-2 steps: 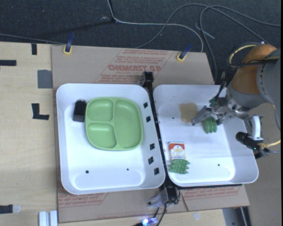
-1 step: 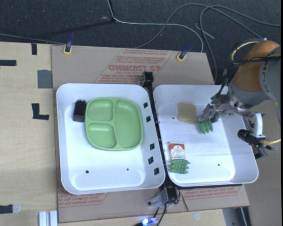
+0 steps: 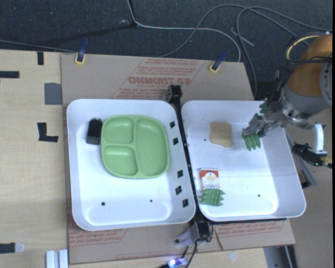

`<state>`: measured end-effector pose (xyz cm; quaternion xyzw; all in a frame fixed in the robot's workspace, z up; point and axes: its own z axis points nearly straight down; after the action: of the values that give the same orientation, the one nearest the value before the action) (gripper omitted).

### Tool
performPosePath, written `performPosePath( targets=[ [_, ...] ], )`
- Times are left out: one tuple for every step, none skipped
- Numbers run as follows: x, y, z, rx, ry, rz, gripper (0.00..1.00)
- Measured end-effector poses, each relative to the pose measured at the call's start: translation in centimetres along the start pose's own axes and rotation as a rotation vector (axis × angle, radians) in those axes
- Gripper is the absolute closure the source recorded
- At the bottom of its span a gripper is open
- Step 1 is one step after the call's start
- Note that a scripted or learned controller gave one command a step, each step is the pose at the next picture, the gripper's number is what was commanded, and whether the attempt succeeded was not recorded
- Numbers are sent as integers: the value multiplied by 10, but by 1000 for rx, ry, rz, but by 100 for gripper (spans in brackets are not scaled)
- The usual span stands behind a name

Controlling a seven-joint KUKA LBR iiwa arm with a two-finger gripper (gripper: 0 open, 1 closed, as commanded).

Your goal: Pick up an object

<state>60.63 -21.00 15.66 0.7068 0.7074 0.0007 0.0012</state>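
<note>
Arm reaches in — gripper (image 3: pixel 255 128) over green object (image 3: pixel 252 142).

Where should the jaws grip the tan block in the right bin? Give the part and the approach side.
Grip the tan block across its two long sides, coming straight down from above. It lies flat on the right bin floor, with open floor around it, so the top is free and its side faces are reachable.

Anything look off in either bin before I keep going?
Nothing spilled or damaged. The green divided plate lies flat in the left bin beside a small black object. In the right bin, the claw sits at a small green item near the tan block.
</note>
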Motion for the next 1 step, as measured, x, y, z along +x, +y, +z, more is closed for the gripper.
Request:
performPosePath(
  targets=[
    [-4, -8, -56, -2, -1, 0, 100]
  ],
)
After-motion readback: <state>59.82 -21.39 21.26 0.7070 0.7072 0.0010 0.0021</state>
